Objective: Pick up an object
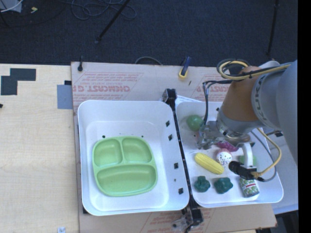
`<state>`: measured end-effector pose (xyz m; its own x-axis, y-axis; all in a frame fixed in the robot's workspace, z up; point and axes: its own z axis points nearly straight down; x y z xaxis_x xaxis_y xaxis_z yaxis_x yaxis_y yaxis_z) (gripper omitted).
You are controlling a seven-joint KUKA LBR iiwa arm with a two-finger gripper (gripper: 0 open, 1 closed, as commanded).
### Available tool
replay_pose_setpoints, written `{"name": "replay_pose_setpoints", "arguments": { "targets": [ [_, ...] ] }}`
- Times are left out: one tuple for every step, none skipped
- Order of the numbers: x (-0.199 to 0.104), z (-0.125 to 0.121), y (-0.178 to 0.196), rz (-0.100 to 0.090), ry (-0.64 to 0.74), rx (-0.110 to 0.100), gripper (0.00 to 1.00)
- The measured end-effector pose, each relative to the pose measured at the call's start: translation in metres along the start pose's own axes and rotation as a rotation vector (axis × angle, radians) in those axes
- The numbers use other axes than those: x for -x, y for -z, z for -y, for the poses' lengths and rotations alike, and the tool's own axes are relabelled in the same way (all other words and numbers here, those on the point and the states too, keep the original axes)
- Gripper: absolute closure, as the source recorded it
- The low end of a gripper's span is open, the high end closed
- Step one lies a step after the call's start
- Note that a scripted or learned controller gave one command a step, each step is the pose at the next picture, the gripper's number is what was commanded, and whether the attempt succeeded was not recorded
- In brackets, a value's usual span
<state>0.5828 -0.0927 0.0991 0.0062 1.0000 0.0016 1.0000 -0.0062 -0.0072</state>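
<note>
Watching: the gripper (205, 139) sits low in the right bin (233, 203), just beside a green ball (195, 122) and near a toy corn cob (209, 163); I see nothing held in it
Grip state: I cannot tell whether it is open or closed, since the wrist blocks my camera
Task's thing: no one target is named, and every likely candidate lies in the right bin, namely the green ball towards the far left corner, the corn cob in the middle, a white spotted ball (224, 158) touching a pink object (227, 146), two dark green toys (201, 183) along the near side, and a small jar (250, 188) at the near right
Risk, rolling: I judge both balls likely to squirt away if they are pinched off-centre
Risk, crowding: the corn cob, white spotted ball and pink object lie close together, so a closing grasp may catch two things or shove one aside
Risk, wall: the green ball lies near the bin's left wall, and a descent there could strike the wall
Risk, blind spot: with the wrist over the contact point, I may misread an empty lift as a success
Left bin (121, 113): it holds a green divided plate (125, 165), well apart from the gripper
</note>
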Motion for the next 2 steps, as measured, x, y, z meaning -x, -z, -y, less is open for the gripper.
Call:
{"name": "replay_pose_setpoints", "arguments": {
  "targets": [
    [-0.005, -0.009, 0.050, 0.001, 0.007, 0.008, 1.00],
    [-0.010, -0.004, 0.094, 0.001, 0.007, 0.008, 1.00]
  ]
}}
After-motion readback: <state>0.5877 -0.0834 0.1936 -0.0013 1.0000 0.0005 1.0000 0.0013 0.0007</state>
